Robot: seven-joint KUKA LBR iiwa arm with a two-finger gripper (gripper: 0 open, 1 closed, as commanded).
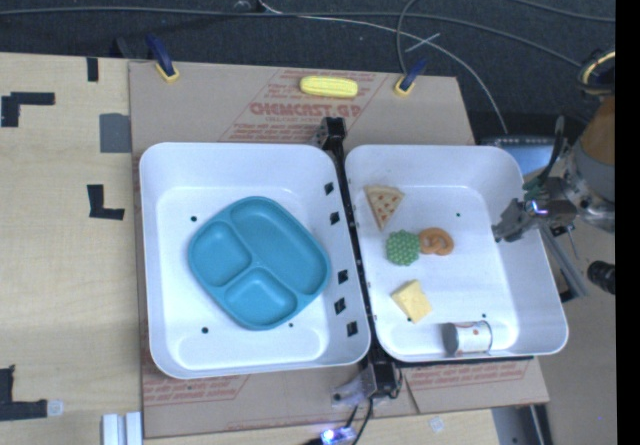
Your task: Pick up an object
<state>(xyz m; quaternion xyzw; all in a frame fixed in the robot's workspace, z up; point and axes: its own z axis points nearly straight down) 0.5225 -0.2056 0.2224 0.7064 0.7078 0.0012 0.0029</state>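
— Where are you?
— At the right bin's far rim; my fingers grip nothing, their spread unclear. The pretzel touches the green ball.
— Risk?
— Nudging both, catching neither.

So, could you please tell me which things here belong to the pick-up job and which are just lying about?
Job: gripper; right bin with the pickable things: cracker wedge, green ball, pretzel, yellow block, small can.

Lying about: blue tray in the left bin; yellow corn and clamps on the cardboard.
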